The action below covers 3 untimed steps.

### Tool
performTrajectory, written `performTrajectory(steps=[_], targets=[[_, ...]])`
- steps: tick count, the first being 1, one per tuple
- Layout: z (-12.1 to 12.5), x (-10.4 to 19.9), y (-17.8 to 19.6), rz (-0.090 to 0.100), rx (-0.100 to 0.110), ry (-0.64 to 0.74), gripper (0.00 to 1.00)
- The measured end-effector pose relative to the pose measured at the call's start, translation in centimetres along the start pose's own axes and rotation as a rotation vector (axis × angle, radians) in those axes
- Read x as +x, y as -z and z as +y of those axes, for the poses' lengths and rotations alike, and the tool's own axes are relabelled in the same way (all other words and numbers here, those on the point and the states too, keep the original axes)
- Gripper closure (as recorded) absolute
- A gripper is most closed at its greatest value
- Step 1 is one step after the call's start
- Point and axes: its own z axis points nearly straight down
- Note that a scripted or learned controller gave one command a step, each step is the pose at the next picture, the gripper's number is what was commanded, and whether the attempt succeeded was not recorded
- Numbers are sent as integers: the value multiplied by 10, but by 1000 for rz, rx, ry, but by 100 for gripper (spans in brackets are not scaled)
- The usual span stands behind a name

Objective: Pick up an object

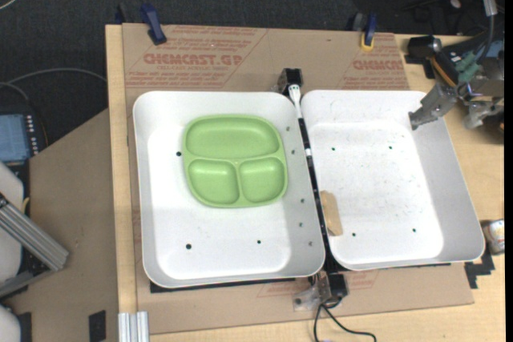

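A light green divided plate (235, 160) with three compartments lies flat in the upper middle of the left white bin (160, 244). The right white bin (377, 172) has a speckled floor. Part of my gripper (429, 108) shows as a grey piece at the right bin's far right corner, just over its rim, with cables and arm parts behind it at the view's right edge. It is far from the green plate, and nothing can be seen held in it.
Both bins rest on a brown board (240, 52) held by a blue clamp (152, 24) and a yellow clamp (369, 36). A strip of brown tape (331, 214) lies at the seam between the bins. A black clip (290, 79) sits at the seam's far end.
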Motion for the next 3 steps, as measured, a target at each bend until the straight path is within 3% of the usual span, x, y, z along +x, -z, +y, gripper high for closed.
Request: performTrajectory(steps=[1, 2, 3], targets=[[-19, 113, -138, 5, 34, 7, 0], [-14, 224, -46, 7, 7, 10, 0], [-18, 319, -102, 2, 27, 6, 0]])
